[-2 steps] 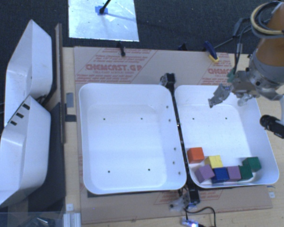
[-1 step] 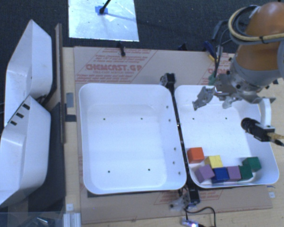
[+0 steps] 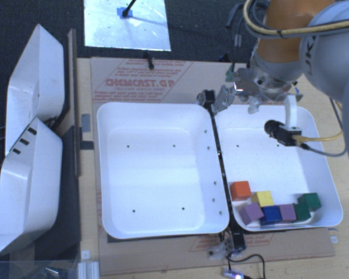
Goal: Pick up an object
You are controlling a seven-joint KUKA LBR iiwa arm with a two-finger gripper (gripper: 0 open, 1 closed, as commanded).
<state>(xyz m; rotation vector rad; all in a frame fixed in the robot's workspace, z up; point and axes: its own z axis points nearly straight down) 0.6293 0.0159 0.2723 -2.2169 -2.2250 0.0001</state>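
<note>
Several small blocks lie bunched in the front right corner of the right bin: an orange one, a yellow one, a purple one, a blue one, a mauve one and a green one. My gripper hangs under the orange-banded wrist above the far edge of the right bin. It is well away from the blocks, and I see nothing held in it.
The left bin lies beside the right one, with a dark divider between them. A black part on a yellow cable hangs from the arm over the right bin. White covers stand at the far left.
</note>
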